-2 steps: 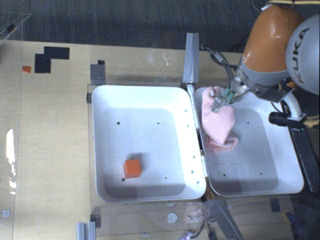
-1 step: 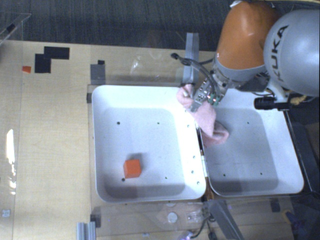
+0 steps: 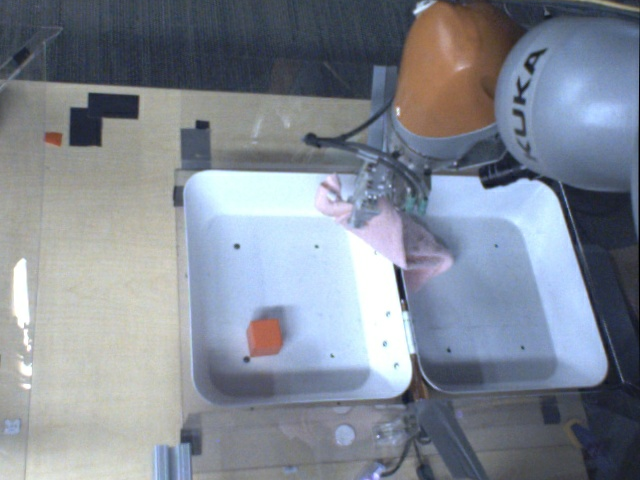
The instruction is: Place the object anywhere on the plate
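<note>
From my seat, starting at the left, the left bin (image 3: 290, 288) holds a small orange block (image 3: 265, 337) on its floor, toward the near-left corner and well apart from everything else. Moving right, along the far end of the ridge where the two bins meet, the gripper (image 3: 372, 200) hangs under the arm's orange band (image 3: 450, 63), and a pink cloth (image 3: 385, 226) is bunched up in it: the fabric gathers to a pinch right at the gripper, so I judge the jaws are closed on it, though the cloth hides how narrow the gap is. From that pinch the cloth trails down and to the right, its long axis slanting across the divider so that its loose lower end droops over the right bin (image 3: 520, 298). A smaller fold sticks out to the left, over the far edge of the left bin. I cannot make out a plate in either bin, so my reading is that the next move turns on carrying the hanging cloth clear of the divider before any release, with the tail leading rightward.
</note>
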Motion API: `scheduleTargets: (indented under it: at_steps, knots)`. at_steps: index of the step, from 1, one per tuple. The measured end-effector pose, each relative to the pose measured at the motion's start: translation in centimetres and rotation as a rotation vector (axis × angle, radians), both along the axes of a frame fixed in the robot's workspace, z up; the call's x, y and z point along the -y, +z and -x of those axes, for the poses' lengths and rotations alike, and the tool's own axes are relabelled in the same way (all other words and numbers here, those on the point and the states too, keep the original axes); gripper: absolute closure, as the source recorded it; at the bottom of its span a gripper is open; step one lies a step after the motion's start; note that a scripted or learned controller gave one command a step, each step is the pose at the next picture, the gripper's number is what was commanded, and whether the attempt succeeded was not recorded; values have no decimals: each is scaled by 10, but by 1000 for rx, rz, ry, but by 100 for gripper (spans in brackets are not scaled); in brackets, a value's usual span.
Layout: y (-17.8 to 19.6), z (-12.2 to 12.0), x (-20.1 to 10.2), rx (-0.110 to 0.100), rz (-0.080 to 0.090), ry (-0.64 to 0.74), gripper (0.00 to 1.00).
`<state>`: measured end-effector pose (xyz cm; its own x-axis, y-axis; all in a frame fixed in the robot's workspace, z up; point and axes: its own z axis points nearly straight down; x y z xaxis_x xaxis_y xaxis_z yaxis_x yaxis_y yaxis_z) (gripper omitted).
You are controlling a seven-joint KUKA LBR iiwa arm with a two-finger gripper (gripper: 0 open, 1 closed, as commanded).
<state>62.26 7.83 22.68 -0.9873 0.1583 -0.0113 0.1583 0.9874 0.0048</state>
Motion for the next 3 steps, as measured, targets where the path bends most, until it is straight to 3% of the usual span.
scheduleTargets:
  at_steps: [1, 2, 3]
  knots:
    - [10, -13, -53, 1, 1, 155, 100]
    - [5, -13, -106, -1, 0, 160, 100]
    - [5, -13, -105, 0, -1, 159, 0]
